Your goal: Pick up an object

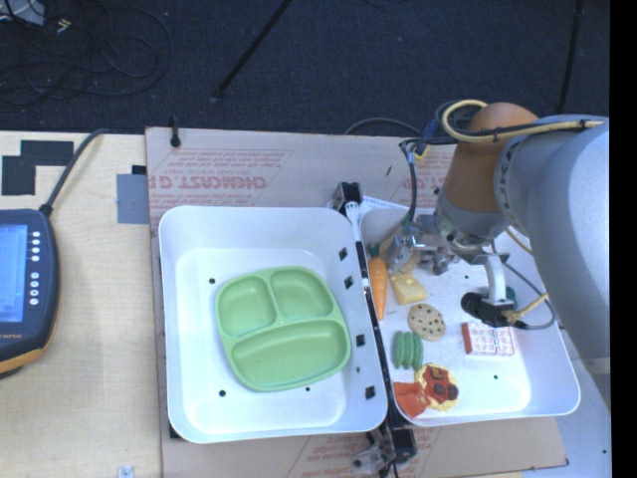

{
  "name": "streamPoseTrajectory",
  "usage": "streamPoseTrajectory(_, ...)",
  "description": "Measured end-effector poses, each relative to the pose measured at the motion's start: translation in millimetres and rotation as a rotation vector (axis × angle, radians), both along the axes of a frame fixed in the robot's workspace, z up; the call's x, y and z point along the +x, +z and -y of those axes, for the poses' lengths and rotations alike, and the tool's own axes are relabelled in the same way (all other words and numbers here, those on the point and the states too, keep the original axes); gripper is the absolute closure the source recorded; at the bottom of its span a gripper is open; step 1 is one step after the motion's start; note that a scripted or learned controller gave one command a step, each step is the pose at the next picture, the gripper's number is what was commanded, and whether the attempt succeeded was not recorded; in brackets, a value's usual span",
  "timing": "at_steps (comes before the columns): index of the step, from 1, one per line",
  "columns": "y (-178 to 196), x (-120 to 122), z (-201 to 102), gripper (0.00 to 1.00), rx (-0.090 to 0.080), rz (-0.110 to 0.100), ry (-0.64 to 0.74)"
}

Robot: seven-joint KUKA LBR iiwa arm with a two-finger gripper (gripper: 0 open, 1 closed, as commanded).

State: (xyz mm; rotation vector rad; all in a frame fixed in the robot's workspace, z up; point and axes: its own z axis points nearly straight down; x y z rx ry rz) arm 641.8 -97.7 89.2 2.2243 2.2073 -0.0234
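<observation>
1. We see several small toy foods crowded at the right bin's left side: a carrot against the wall, a cheese wedge, a cookie, green peas and a pizza slice.
2. We judge the risk to be a glancing grasp: the pieces lie close, so a neighbour could be nudged or two caught together.
3. The gripper hangs low near the cheese wedge, the arm bent in from the right.
4. We cannot tell whether its fingers are open or closed.

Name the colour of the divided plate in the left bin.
Light green, seen best in the camera view: the divided plate.
</observation>
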Motion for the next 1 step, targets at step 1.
streamPoseTrajectory(1,0.2,0.0,-2.0,0.0,-0.004,0.001,-0.001)
